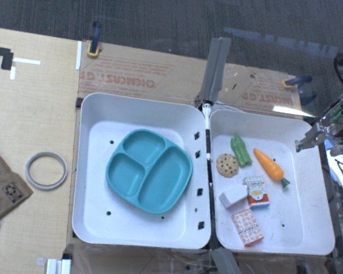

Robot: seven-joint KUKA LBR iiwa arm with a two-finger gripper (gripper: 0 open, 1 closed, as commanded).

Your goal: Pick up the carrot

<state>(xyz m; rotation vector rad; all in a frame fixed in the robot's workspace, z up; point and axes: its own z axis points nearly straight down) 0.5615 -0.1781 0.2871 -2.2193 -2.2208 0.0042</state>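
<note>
Carrot (269,164) sits close by the green pod (241,150) — a sloppy grab could snag both. Gripper (309,140) at the right bin's far-right rim; can't tell its jaw state.

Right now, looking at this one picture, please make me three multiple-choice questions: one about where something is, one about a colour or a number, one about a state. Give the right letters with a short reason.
1. In which bin does the carrot lie?
A. the left bin, on the plate
B. the right bin
C. on the bench outside both bins

2. What colour is the divided plate?
A. red
B. teal
C. yellow

3. How does the carrot stand with respect to the gripper?
A. it lies on the bin floor, apart from the gripper
B. it is lifted above the bin
C. it rests on the cookie

Answers:
1 B: the carrot lies in the right bin, next to the green vegetable.
2 B: the plate in the left bin is teal.
3 A: the carrot lies flat on the floor, and the gripper is at the bin's right rim, not touching it.
</note>
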